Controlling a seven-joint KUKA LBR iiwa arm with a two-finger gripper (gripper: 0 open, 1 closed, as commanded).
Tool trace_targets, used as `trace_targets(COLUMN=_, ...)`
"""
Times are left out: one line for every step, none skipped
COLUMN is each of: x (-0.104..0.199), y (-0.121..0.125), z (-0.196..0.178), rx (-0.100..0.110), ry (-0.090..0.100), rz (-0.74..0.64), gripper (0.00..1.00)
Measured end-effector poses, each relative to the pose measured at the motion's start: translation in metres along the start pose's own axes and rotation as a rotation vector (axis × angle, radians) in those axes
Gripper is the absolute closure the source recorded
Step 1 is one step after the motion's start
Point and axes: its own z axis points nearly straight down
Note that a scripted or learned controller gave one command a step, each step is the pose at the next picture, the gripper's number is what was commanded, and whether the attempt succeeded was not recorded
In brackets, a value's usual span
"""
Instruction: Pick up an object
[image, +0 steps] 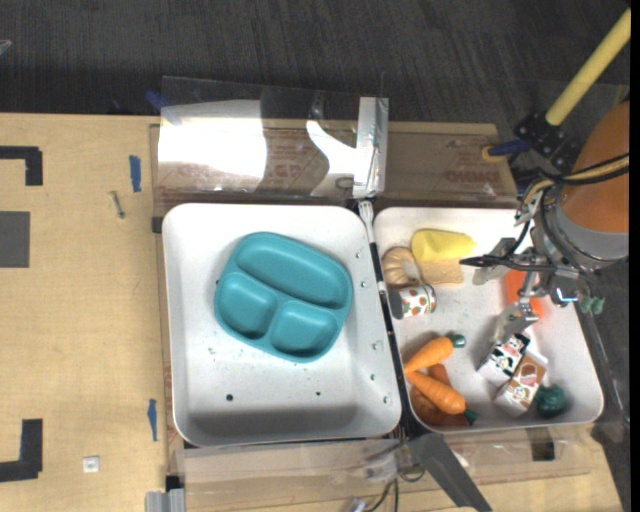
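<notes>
The right bin (590, 395) holds several toy items. A yellow block (440, 246) lies at its back beside a tan bread-like piece (398, 264). A small patterned cup (416, 300) stands in front of them. Two orange carrots (436, 372) lie at the front left. Two small cartons (512, 364) and a dark green piece (551, 402) sit at the front right. My gripper (520, 288) hangs over the right side of this bin, just above and behind the cartons, and nothing is visibly held in it.
The left bin (190, 390) holds a teal divided plate (283, 294). A clear plastic sheet with a metal bracket (368, 150) stands behind the bins. The arm's orange band (605, 165) and cables crowd the right bin's back right corner.
</notes>
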Motion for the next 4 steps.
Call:
trace_targets(x=0.058, y=0.017, z=0.095, rx=0.000, ry=-0.001, rz=-0.077, gripper=0.00)
trace_targets(x=0.050, y=0.022, z=0.114, rx=0.003, ry=-0.007, rz=-0.115, gripper=0.00)
trace_targets(x=-0.016, y=-0.028, z=0.082, rx=0.001, ry=-0.005, rz=-0.426, gripper=0.00)
trace_targets(x=-0.028, y=-0.043, z=0.114, rx=0.000, ry=-0.004, rz=-0.547, gripper=0.00)
